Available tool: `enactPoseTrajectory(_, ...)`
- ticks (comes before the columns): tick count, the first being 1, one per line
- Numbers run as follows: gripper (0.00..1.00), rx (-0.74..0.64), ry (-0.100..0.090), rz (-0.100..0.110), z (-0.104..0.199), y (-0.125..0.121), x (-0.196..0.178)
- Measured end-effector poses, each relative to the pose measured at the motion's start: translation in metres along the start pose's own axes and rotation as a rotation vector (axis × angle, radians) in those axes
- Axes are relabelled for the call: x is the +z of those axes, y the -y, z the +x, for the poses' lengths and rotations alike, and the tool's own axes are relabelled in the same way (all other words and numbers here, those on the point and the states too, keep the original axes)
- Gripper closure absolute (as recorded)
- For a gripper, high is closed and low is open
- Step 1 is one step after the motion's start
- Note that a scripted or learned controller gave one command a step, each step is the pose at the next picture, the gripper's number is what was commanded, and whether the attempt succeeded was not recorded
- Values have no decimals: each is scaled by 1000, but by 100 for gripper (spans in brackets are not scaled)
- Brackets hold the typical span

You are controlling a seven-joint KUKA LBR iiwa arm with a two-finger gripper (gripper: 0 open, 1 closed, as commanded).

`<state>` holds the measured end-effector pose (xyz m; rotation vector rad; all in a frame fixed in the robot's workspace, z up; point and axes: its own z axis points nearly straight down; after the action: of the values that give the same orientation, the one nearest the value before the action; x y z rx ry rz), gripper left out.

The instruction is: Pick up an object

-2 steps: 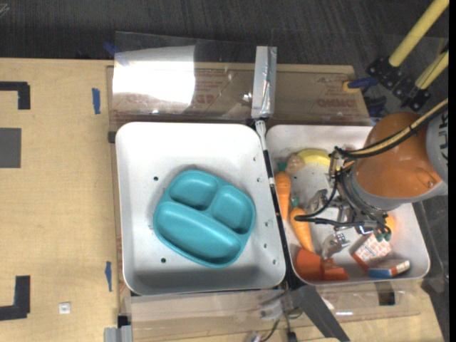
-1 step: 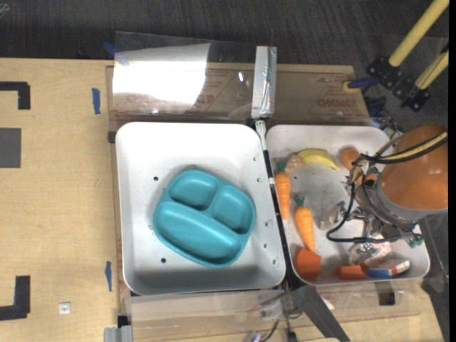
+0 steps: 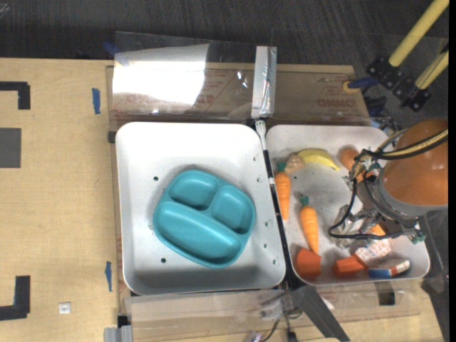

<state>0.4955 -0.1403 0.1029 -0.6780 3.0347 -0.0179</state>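
The right bin (image 3: 324,191) holds toy food. A yellow banana (image 3: 318,159) lies at its back, with a small orange piece (image 3: 348,155) beside it. Two carrots (image 3: 283,195) (image 3: 309,224) lie along the left side. An orange-red chunk (image 3: 308,262) and a red piece (image 3: 349,266) rest at the front, next to a white, red and blue item (image 3: 388,268). My gripper (image 3: 368,228) hangs low over the bin's right side, under the orange wrist band (image 3: 422,169) and tangled cables. It stands just above a white-and-red item (image 3: 372,251).
The left bin (image 3: 135,191) carries a teal divided plate (image 3: 205,216). A clear plastic sheet (image 3: 185,84) stands behind the bins. Yellow rods (image 3: 425,21) rise at the top right. Wooden bench surface (image 3: 50,191) stretches to the left.
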Motion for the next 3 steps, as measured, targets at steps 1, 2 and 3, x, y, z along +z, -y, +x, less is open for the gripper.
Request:
enactPoseTrajectory(1, 0, 0, -1, -1, 0, 0, 1)
enactPoseTrajectory(2, 0, -56, -13, -7, -19, -42, 12)
enactPoseTrajectory(3, 0, -103, -19, -13, -40, -28, 14)
